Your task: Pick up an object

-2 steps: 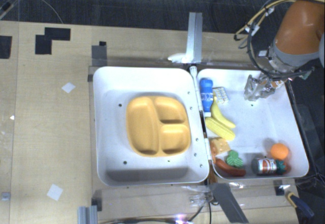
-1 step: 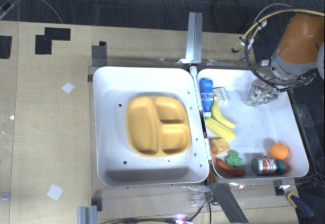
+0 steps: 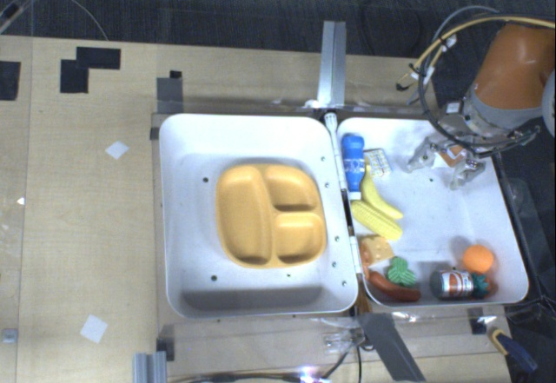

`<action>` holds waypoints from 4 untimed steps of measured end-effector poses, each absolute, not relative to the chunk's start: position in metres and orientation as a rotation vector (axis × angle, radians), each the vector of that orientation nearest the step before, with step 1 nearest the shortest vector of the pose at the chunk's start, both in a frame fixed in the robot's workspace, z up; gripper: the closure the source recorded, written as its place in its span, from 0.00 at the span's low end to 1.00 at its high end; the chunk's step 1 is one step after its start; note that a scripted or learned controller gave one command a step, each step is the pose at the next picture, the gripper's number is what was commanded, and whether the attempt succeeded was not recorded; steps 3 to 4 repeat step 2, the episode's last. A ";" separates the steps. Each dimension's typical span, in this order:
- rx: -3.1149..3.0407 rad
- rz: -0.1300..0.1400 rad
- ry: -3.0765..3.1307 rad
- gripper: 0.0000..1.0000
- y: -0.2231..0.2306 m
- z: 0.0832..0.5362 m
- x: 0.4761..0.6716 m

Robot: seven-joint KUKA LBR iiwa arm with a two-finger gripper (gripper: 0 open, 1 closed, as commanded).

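- Divided tray point(image 3: 268, 214): mustard yellow
- Bottle point(image 3: 352, 162): blue
- Banana point(image 3: 379, 201): yellow
- Ball point(image 3: 477, 259): orange
- Bins point(image 3: 187, 199): white
- Table point(image 3: 78, 225): pale wood with black squares

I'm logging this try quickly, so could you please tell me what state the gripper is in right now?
Gripper: open, holding nothing, over the back of the right bin, apart from the objects in it.

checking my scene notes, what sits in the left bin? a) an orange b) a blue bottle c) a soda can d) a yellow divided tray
d: the yellow divided tray lies in the left bin, while the blue bottle, orange and soda can are all in the right bin.
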State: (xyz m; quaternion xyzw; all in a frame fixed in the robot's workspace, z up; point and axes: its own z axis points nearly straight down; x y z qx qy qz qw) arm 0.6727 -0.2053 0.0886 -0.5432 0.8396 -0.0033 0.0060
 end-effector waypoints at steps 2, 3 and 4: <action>-1.555 -0.007 2.717 0.00 -0.151 0.088 0.646; -1.555 -0.007 2.717 0.00 -0.151 0.088 0.646; -1.555 -0.007 2.717 0.00 -0.151 0.088 0.646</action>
